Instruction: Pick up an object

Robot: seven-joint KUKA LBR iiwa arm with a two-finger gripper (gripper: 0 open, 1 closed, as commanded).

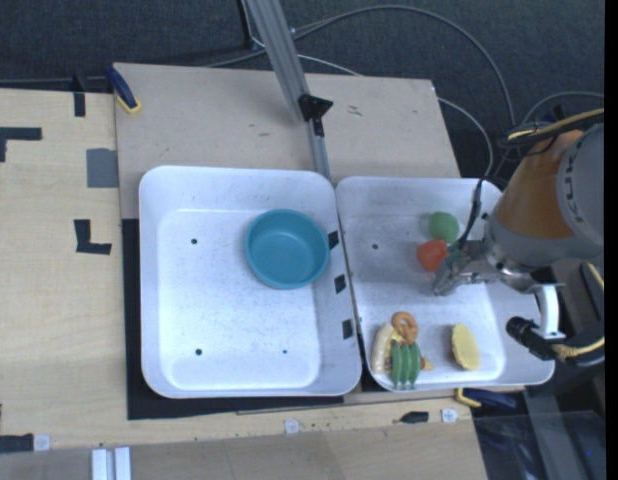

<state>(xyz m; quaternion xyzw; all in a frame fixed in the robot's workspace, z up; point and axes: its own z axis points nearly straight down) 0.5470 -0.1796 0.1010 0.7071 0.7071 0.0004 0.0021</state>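
One gripper [449,276] sits low in the right bin [381,208], its grey metal tip just beside the red object [430,257] and possibly touching that object's right edge. The view is too small and blurred to tell whether the gripper is open, closed, or has anything in its grasp. The green ball [444,225] lies just above the red object, close to the gripper's upper side. Behind the tip, the wrist runs up and to the right into the orange band [534,198] and the grey body of the arm [589,183], which leans in over the bin's right rim and hides that rim's upper stretch. Toward the near wall of this bin lie a yellow object [465,348], apart from the gripper, and a small cluster [399,350] of a pale cob-shaped piece, a green piece and an orange ring-shaped piece, huddled near the bin's lower left corner. The middle and upper left of the right bin's floor lie bare, giving open room to the gripper's left, while the ball and red object crowd its upper left side. The left bin [179,298] shares a wall with the right one and holds a blue bowl [286,248] standing upright in its upper right part, well apart from the gripper. A slanted grey metal pole [284,58] comes down from the top to the seam between the bins.
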